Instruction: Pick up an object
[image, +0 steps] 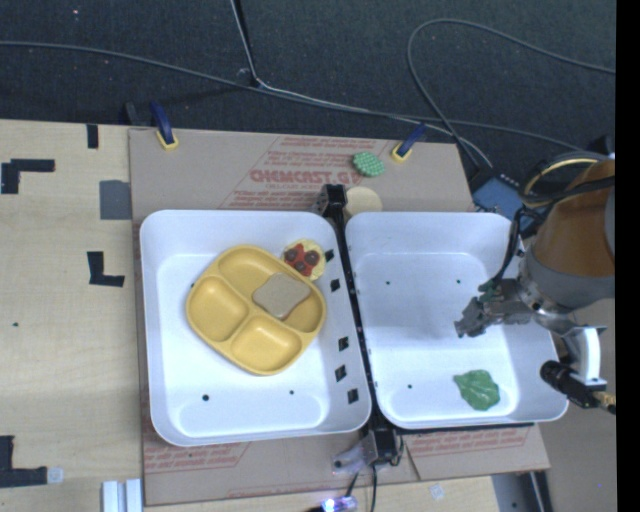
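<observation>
Hovering gripper (478, 318) over the right part of the right bin (420, 235), arm (572, 240) reaching in from the right edge. Guessing the target as the green object (477, 389), sitting on the bin floor near the front wall, just below the gripper in frame and roughly under it left-to-right, so likely needing a short shift toward the front rim plus a descent. Reading the green object as a lumpy blob, slightly longer left-to-right, no clear long axis to align to. Seeing nothing between the tool tips; cannot tell the gripper's state, dark hardware blurring together at the wrist. Noting the left bin (160, 330) carrying a yellow divided tray (225, 310) with a tan piece (280, 295) on it and a small red item (303, 258) at the tray's back corner, all well apart from the tool.
</observation>
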